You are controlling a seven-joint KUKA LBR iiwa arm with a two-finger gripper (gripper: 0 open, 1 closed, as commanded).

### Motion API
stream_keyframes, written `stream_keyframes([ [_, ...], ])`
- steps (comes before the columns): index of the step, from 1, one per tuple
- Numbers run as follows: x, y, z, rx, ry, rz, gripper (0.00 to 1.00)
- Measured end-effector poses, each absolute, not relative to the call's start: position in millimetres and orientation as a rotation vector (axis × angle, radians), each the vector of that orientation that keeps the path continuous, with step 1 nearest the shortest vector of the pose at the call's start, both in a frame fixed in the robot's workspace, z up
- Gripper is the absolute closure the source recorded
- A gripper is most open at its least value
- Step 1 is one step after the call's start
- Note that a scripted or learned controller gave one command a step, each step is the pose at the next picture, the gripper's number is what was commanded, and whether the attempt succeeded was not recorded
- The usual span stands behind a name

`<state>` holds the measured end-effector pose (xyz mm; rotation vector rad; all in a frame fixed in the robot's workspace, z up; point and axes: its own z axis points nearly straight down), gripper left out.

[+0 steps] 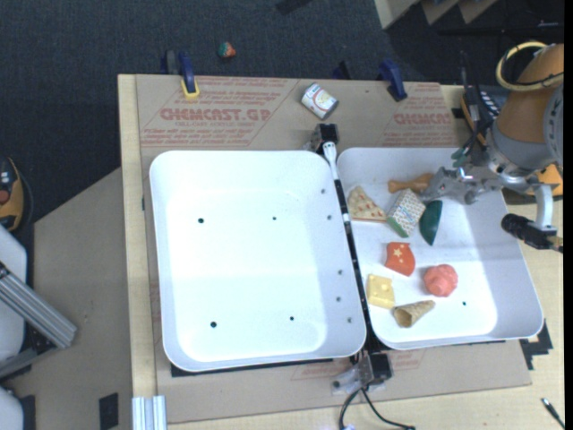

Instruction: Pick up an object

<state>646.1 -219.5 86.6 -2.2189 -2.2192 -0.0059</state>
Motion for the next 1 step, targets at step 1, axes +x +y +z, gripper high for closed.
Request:
stream_keyframes([
  [1,577.8,-219.5,85.8,-2.214,-2.218,-0.008,0.00],
])
